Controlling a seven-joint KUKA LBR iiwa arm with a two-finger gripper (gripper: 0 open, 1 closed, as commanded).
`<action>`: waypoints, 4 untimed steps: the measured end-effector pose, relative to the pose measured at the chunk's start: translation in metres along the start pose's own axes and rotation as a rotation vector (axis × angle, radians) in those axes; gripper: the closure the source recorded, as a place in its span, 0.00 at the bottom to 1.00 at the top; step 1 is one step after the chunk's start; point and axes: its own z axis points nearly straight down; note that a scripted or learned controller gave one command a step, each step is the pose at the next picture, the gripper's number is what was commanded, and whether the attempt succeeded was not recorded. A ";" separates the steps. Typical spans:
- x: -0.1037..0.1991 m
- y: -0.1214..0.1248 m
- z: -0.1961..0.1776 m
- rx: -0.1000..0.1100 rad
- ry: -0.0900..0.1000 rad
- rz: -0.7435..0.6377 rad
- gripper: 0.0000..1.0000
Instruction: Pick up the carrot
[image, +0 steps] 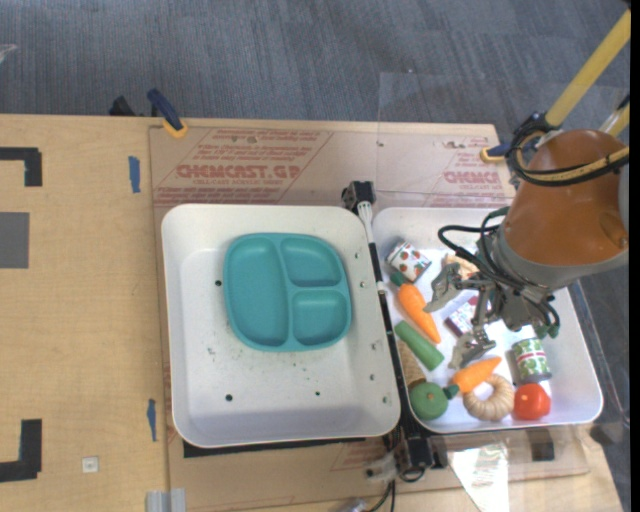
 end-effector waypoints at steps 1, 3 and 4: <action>0.028 -0.027 0.090 0.004 0.002 0.286 0.00; 0.026 0.067 0.002 0.003 0.006 0.658 1.00; 0.020 0.089 -0.055 0.003 0.003 0.604 1.00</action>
